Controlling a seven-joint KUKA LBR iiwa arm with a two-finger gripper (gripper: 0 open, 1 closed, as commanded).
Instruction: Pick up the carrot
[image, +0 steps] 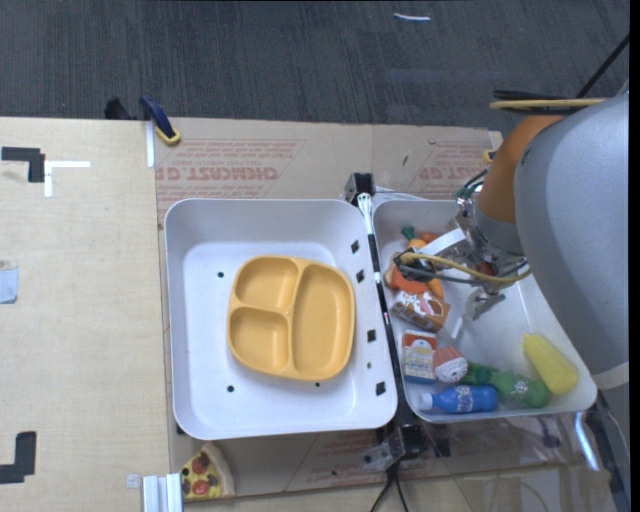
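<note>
clutter around the carrot (418, 243) in the right bin (560, 400).
claw (478, 300) hangs beside it, grip state impossible to tell; crowded packets (420, 310) could get snagged instead, or the carrot slips.

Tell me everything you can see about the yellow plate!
The yellow plate looks like smooth plastic, a rounded shape with three sections: two smaller ones on its left, one long one on its right. All three hold nothing. It lies flat, slightly turned, near the middle of the left bin, resting on the bin's white floor. Nothing else touches it.
</note>
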